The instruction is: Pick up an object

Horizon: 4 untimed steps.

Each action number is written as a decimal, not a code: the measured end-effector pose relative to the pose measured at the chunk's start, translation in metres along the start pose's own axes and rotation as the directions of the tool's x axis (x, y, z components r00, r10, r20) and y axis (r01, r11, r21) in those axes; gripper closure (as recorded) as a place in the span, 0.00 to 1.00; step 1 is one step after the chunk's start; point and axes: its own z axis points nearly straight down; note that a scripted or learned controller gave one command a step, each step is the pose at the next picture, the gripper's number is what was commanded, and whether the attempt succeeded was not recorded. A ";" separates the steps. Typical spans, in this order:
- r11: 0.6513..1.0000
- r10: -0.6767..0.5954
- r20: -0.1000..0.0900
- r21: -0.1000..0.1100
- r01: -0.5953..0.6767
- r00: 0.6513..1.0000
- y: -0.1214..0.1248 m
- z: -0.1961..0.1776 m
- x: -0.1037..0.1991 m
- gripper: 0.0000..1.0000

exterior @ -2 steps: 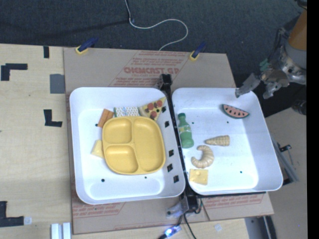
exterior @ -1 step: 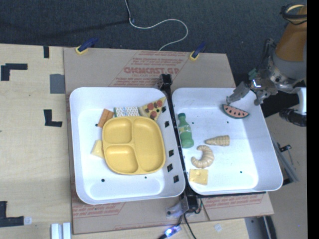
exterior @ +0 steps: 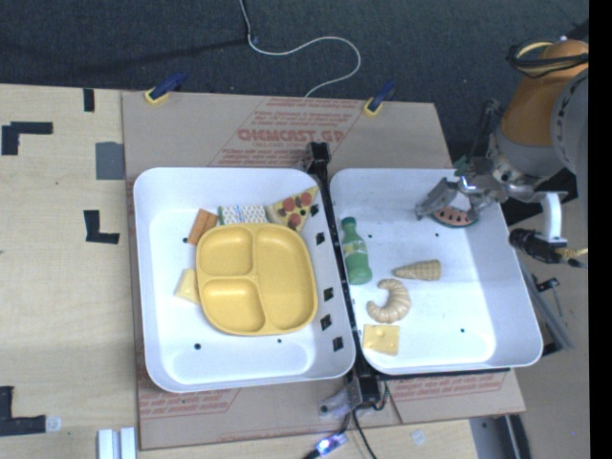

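Gripper (exterior: 432, 205) low over right bin (exterior: 497, 347), far corner, fingers spread wide, nothing btwn them. Watermelon slice (exterior: 456, 218) lies just beside it on bin floor. Nearer: cone (exterior: 420, 271), croissant (exterior: 390, 299), cheese wedge (exterior: 382, 339), green bottle (exterior: 355, 251) by divider. Left bin (exterior: 158, 285) holds yellow tray (exterior: 256, 278) w/ pizza slice (exterior: 293, 207) behind.

Two shallow white plastic bins sit side by side: the left bin (exterior: 153, 285) and the right bin (exterior: 497, 295).

The left bin holds one yellow plastic divided plate (exterior: 256, 277), with one pizza slice (exterior: 295, 207) at its 1 o'clock, one orange stick (exterior: 202, 226) at 10 and one yellow wedge (exterior: 185, 285) at 9.

The right bin holds one green plastic bottle (exterior: 355, 251), one tan croissant (exterior: 390, 299), one beige cone (exterior: 419, 271), one yellow cheese square (exterior: 382, 338) and one watermelon slice (exterior: 455, 219).
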 end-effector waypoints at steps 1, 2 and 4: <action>1.000 0.001 0.001 -0.002 -0.001 1.000 0.002 0.046 -0.007 0.00; 1.000 -0.001 0.002 -0.003 0.001 1.000 0.002 0.071 -0.005 0.00; 1.000 0.002 -0.001 -0.007 -0.002 1.000 -0.004 0.013 -0.007 1.00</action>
